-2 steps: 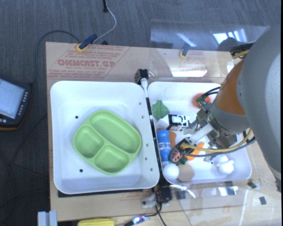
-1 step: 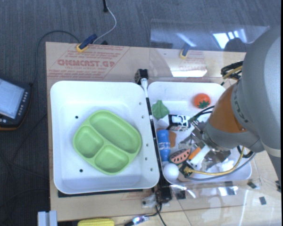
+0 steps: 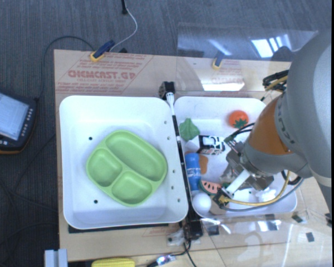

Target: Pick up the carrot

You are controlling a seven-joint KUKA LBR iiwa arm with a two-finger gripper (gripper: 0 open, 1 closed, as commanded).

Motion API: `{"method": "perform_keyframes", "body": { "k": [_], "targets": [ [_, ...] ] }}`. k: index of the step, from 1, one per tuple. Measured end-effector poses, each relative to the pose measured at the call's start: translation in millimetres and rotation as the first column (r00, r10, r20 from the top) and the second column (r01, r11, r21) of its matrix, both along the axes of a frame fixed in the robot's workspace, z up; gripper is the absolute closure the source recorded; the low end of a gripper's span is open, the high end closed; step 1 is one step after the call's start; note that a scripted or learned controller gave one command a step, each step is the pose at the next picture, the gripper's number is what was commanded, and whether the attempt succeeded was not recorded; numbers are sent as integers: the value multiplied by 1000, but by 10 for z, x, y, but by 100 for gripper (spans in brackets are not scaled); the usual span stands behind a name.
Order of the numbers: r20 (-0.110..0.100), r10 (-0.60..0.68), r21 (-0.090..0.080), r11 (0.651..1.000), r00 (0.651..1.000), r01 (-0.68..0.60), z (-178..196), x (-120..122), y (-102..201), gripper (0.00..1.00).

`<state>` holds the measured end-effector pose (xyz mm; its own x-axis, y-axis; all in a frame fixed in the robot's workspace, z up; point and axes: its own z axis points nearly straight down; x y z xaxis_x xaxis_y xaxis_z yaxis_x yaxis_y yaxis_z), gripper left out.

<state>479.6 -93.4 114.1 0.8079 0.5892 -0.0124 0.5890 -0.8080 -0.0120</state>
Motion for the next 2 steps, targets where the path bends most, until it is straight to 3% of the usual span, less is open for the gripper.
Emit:
{"method": "perform_keyframes", "body": {
  "k": [1, 2],
  "targets": [
    [20, 93, 1, 996, 995, -93, 1173, 90, 998, 100],
    [24, 174, -8, 985, 984, -174, 2657, 216, 348, 100]
  ]
}}
